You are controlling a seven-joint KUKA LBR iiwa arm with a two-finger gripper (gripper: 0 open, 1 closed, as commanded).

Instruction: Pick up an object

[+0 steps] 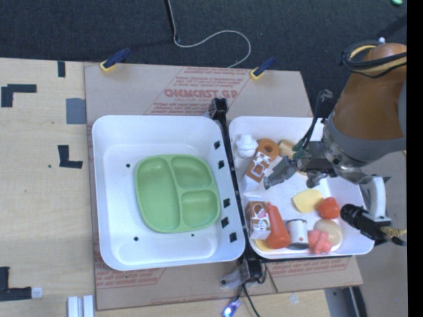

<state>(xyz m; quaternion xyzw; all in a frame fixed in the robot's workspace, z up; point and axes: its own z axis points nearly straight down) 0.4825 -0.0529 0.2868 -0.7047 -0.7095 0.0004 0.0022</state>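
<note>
The tool [283, 172] hovered beside the orange box [258, 168] (finger state unclear); descending squarely over one item would have helped.

The arm [370, 104] covers the right bin's [284, 253] far right corner and whatever lies under it. The end effector [281, 172] is dark and blurred, so its tips cannot be made out against the toys [291, 226], which overlap too closely to name. The desk [39, 177] runs off the left edge.
</note>
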